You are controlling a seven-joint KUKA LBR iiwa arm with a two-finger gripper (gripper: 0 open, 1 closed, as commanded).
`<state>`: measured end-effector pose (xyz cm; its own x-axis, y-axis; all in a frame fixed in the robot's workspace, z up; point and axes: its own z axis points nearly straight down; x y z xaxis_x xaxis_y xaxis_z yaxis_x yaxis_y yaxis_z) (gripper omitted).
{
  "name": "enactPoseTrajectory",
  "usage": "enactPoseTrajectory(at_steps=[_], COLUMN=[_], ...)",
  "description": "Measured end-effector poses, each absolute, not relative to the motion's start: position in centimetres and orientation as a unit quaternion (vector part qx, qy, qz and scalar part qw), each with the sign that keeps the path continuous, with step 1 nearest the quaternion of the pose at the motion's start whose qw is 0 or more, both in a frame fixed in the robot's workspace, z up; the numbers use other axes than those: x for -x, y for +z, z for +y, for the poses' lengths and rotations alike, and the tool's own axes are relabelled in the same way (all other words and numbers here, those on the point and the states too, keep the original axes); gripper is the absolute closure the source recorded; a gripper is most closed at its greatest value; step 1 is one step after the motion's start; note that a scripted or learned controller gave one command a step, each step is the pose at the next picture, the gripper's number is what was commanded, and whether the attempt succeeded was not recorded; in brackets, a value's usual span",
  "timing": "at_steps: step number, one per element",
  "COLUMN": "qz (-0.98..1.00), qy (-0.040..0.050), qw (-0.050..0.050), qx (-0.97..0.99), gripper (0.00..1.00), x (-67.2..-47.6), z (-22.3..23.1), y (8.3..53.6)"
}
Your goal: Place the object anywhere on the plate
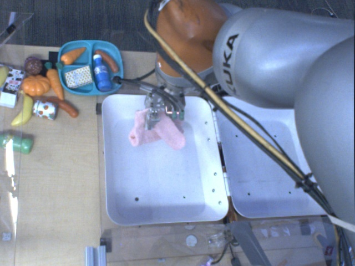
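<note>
Single fixed camera above bench [55, 204], looking down at slant on both white bins [166, 204]; arm [277, 54] close, entering from right.

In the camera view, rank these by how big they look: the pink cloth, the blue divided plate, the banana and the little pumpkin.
Largest to smallest as they look:
1. blue divided plate
2. pink cloth
3. banana and pumpkin: long and thin against short and round, too alike in area to rank.

Bulky grey KUKA arm [277, 54], smooth rounded casing, dark "KUKA" lettering on the shell. Glossy orange band [188, 18] above the wrist. Yellowish cable [244, 129] strung slantwise alongside thin black wires. Small metal gripper [163, 108] with dark fittings and green specks.
</note>
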<state>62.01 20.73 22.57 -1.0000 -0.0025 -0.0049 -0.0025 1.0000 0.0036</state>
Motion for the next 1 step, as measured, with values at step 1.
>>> enactPoseTrajectory(at_steps=[1], qz=[1.0], qy=[0.0018], qw=[0.003], qx=[0.001], gripper=[0.0], x=[-62.04], z=[20.7], y=[22.61])
